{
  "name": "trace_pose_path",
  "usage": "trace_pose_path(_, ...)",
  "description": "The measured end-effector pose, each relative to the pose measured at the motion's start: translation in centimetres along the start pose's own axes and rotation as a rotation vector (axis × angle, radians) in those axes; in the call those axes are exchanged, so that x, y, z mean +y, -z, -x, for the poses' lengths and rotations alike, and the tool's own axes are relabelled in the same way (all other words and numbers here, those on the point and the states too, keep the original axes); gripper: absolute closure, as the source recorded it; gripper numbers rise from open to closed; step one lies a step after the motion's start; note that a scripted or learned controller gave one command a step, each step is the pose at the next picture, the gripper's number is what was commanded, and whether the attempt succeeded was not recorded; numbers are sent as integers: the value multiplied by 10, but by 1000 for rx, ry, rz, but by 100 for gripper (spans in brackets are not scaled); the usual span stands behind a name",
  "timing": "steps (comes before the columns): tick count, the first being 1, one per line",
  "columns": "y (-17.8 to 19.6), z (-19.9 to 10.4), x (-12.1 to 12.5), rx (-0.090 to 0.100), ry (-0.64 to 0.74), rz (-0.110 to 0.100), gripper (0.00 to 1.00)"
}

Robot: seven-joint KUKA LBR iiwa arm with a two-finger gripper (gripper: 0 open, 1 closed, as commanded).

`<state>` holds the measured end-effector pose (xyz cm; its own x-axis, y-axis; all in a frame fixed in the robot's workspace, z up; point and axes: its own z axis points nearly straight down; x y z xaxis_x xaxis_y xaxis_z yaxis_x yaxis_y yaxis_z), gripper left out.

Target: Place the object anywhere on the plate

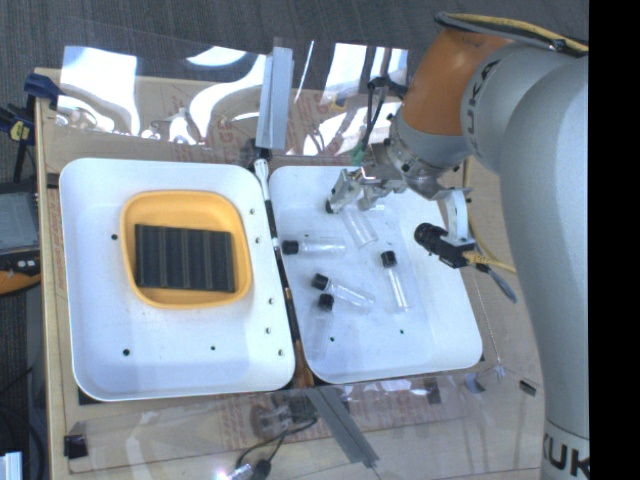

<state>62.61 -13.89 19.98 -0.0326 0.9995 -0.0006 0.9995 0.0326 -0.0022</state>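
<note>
Two shallow white bins sit side by side on the bench. The left bin [90, 348] holds a yellow plate [140, 218] with a dark ribbed rectangular centre, lying flat a little above the bin's middle. The right bin [440, 353] holds several small clear vials with black caps: one [312, 244] near the bin's left wall, two [340, 292] close together nearer the middle, one [393, 276] lying lengthwise to the right, and another clear one [358, 230] just below the gripper. None of them touches the plate. The grey arm with its orange band [445, 78] reaches in from the right, and the gripper [345, 194] hangs over the upper part of the right bin; whether it is spread or closed cannot be made out, and nothing can be seen in its grasp
</note>
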Motion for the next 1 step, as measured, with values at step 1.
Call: trace_pose_path(1,-27,-22,-34,2,157,-4,100)
